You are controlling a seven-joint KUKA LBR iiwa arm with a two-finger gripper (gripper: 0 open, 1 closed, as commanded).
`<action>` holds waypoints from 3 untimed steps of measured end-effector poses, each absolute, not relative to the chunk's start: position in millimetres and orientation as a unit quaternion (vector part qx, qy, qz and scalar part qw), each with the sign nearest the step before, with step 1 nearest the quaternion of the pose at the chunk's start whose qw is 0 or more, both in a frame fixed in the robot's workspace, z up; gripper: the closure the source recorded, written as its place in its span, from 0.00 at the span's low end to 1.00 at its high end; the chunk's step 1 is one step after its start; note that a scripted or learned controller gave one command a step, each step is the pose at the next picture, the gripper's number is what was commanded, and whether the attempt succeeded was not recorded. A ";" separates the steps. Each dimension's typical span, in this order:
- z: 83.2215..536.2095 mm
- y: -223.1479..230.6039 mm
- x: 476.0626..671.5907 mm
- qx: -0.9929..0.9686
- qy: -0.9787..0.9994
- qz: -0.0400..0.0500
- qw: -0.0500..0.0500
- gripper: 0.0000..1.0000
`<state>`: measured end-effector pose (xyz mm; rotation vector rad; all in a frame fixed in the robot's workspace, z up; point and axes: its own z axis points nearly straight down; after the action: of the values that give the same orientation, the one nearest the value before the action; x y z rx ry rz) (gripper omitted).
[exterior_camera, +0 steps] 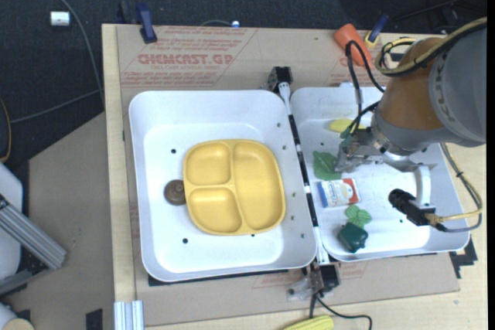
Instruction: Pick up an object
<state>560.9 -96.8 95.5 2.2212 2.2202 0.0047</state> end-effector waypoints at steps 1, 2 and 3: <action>95.4 -96.8 560.8 0.707 0.707 0.001 0.000 0.00; 85.2 -95.3 563.5 0.707 0.707 0.000 0.000 0.00; 95.4 -94.6 564.5 0.707 0.707 0.001 0.001 1.00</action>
<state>564.5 -94.6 95.4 2.2207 2.2199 0.0047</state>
